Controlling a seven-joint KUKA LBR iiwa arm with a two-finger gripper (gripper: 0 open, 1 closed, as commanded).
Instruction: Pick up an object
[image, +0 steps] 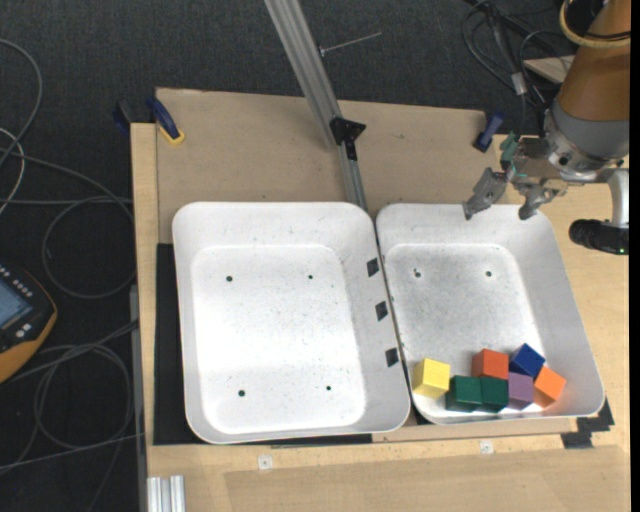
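A: Where was the arm at that moment?

B: The gripper (503, 200) hung over the far rim of the right bin (565, 290), its two fingers spread apart with nothing between them. It sat well clear of anything it might grab.

A: And the objects?

B: All of them were bunched in the near right corner of that bin: a yellow block (433, 376) on the left of the cluster, two green blocks (477, 392) just beside it, then a red block (490, 362), a purple block (521, 387), a blue block (527, 358) and an orange block (549, 383), most of them touching one another. The left bin (200, 300) held no blocks.

A: So which step was that?

B: I judged it the approach, before any descent. The next move called for travel toward the near side of the bin, then a drop onto one block. The yellow one looked the easiest, standing slightly apart from the rest; the others were packed tight, so the fingers could jam on neighbours.
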